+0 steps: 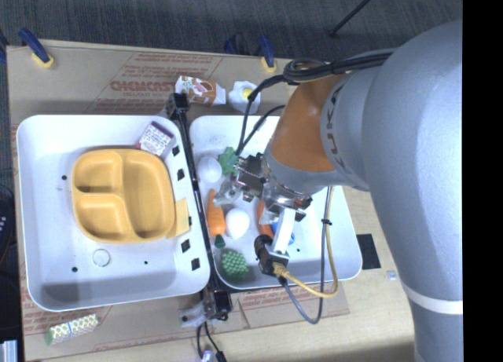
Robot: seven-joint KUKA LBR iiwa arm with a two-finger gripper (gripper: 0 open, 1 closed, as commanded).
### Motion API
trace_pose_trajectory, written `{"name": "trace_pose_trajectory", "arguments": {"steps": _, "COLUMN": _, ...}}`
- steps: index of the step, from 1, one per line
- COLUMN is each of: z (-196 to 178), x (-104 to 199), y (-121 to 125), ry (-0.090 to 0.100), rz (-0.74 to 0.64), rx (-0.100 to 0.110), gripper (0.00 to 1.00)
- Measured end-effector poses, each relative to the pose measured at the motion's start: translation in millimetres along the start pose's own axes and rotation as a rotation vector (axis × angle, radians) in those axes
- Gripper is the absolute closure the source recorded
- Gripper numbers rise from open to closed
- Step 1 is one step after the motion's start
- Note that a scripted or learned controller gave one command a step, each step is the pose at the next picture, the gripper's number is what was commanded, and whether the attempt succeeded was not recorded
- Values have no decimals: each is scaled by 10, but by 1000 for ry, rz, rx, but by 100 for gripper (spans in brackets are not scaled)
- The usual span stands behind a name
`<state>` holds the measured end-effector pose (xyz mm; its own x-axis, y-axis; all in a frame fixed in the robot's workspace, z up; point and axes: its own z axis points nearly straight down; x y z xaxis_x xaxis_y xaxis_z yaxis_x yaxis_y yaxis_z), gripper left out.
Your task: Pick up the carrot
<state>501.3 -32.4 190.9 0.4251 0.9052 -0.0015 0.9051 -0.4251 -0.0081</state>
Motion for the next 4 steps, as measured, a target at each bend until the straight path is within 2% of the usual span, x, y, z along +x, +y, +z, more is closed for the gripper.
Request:
{"name": "trace_pose_trajectory", "arguments": {"steps": 1, "z": -2, "x": 107, "y": -208, "ry": 3, "rz": 518, "rx": -3, "gripper": 0}}
{"name": "trace_pose_trajectory", "arguments": {"steps": 2, "z": -2, "x": 309, "y": -302, "ry": 3, "rz": 756, "rx": -3, "gripper": 0}}
{"name": "trace_pose_trajectory", "arguments": {"steps": 3, "z": 0, "x": 494, "y": -279, "ry": 3, "rz": 924, "rx": -2, "gripper": 0}}
{"name": "trace_pose_trajectory", "arguments": {"steps": 4, "z": 3, "x": 588, "y": -346, "ry": 1, "rz": 844, "rx": 1, "gripper": 0}}
